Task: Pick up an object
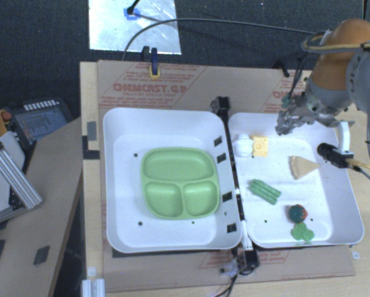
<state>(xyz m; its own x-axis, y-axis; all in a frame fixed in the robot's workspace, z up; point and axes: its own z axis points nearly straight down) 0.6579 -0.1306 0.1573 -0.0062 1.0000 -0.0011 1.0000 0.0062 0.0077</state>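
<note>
The camera view looks down at a slant on a table [89,184] topped with a brown cardboard sheet that carries two shallow white bins side by side.

The left bin [120,129] holds a pale green divided plate [177,182], lying flat near its middle, with one wide compartment at the far side and two smaller ones at the near side.

The right bin [346,218] holds the loose objects. A small white piece [242,145] lies near the far left corner, touching or just beside a yellow block [260,146]. A tan wedge [302,166] lies toward the right side of the bin. A green ridged piece [264,191] lies at a slant near the middle. Toward the near edge sits a small round object, red and dark teal [297,213], and just beside it, closer to the rim, a flat green leaf-shaped piece [302,232].

The grey arm with its orange band reaches in from the right. Its gripper [285,126] hangs over the far part of the right bin, to the right of the yellow block and apart from it. Whether the gripper is open or closed cannot be told from this angle, and nothing is seen in it.

Beyond the bins, a yellow-and-blue clamp [153,62] sits at the far edge of the cardboard, and a pendant with a screen [39,121] lies on the left.
</note>
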